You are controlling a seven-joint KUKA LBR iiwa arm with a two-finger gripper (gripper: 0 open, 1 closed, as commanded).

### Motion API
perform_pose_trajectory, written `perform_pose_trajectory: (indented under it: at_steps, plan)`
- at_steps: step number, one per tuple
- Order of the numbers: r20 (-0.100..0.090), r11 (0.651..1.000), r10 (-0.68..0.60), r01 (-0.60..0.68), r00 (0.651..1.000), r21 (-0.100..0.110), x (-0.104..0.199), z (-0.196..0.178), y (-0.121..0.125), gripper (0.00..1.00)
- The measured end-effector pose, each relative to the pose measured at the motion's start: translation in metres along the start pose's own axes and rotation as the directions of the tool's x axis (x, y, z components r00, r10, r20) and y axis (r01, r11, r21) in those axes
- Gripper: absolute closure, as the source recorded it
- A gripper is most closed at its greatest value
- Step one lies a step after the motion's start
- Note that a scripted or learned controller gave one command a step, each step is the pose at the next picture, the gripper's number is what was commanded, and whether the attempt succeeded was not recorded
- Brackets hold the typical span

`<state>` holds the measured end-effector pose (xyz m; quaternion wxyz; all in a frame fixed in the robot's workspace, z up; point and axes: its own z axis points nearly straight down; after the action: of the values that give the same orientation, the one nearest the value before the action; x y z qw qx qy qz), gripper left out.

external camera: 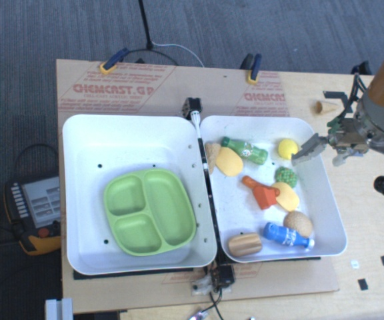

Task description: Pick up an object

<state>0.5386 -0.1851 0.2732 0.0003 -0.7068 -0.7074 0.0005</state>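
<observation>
Even, diffuse overhead light; white bins point(132, 129) bright, near-overexposed; shadows soft, faint; overall mild blur, low resolution; carpet point(45, 19) dimmer.

Grey metal pincer point(310, 149) with dark fingers, an orange band above its wrist.

The right shallow white bin point(325, 199) holds a green plastic bottle point(245, 150) lying flat at the far side, a round yellow lemon point(287, 148), a blue bottle point(287, 236) lying near, and a brown bread roll point(245, 245).
</observation>
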Motion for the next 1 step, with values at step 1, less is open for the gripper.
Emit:
perform_pose_trajectory:
  at_steps: [1]
  plan:
    - [-0.001,0.999,0.038,-0.038,0.999,0.003,0.0425,0.1241,0.0148,0.0]
